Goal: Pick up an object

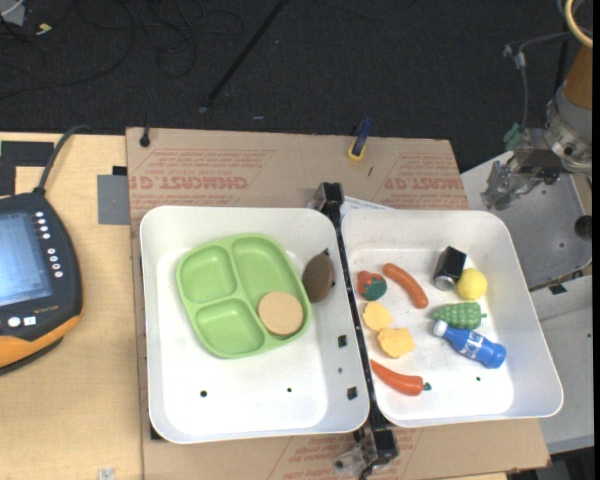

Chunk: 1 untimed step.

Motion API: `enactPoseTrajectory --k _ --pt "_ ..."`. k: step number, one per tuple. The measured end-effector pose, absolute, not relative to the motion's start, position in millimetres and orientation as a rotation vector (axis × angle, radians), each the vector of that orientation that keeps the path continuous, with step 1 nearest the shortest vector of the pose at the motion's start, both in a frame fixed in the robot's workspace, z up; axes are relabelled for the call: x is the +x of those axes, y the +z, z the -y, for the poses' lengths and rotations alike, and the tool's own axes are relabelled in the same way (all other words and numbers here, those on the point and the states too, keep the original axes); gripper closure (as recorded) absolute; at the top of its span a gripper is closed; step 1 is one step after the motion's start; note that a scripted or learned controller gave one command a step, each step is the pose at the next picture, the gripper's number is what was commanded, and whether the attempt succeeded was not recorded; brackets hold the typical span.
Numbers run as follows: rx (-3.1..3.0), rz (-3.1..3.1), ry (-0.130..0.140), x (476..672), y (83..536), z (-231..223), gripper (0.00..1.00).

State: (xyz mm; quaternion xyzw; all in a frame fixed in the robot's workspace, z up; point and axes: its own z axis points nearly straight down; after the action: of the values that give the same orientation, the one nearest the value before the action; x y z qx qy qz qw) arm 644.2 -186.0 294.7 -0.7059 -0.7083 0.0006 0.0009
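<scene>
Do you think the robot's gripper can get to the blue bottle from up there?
Probably yes. The blue bottle lies in the right bin with open space above it, and the gripper hangs beyond that bin's far right corner. The green bumpy toy touching the bottle could crowd a grasp.

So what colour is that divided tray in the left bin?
Light green tray, clearest in the camera view.

One fixed camera looks down at a slant over both white bins (180, 388), the arm (570, 98) entering at the right.
</scene>
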Motion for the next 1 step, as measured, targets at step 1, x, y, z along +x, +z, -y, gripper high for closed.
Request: enactPoseTrajectory --k 1 --pt "-2.211 2.228 -0.002 643.2 316.3 97.4 1.0"
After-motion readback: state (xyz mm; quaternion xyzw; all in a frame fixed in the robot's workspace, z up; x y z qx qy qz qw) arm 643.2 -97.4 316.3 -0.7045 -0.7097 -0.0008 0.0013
